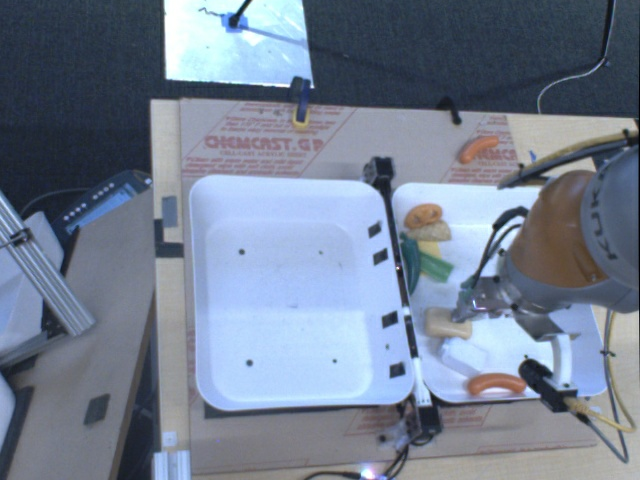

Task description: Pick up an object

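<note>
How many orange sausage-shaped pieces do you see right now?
2. One orange sausage lies at the near edge of the right bin; another orange sausage lies on the bench behind that bin. The arm may hide more.

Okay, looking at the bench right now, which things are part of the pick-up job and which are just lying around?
Part of the job:
- gripper, low in the right bin
- tan block beside it
- orange sausage
- green pieces
- orange and tan food items

Just lying about:
- left bin
- orange sausage on the board outside the bins
- yellow clamp
</note>
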{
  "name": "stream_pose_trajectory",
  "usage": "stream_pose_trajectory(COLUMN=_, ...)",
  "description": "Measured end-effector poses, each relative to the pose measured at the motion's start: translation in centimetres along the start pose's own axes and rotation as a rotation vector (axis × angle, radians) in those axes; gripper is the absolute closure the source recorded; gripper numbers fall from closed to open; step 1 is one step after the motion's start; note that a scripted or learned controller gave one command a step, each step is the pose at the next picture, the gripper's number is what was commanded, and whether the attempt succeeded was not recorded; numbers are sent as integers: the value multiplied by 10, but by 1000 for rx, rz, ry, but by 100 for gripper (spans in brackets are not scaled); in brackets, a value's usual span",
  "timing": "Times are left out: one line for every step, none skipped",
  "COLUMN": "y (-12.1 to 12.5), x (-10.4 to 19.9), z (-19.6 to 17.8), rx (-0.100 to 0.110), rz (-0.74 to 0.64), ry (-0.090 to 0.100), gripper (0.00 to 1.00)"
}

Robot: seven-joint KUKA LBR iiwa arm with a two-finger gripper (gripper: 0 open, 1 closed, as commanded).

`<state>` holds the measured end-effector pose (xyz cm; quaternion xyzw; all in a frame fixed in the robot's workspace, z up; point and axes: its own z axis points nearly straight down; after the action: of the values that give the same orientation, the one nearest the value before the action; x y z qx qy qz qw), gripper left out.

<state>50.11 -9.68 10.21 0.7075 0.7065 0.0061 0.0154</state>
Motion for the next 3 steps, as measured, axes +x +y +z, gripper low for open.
stream_pose_trajectory(y=30, x=-21, z=15, rx=16, rz=-2, ry=8, gripper=100)
stream_pose_trajectory(y=121, x=40, z=-87, rx=10, rz=-15, ry=14, gripper=100)
stream_pose_trajectory(y=53, x=94, z=-81, rx=34, rz=-10, ry=16, gripper=100)
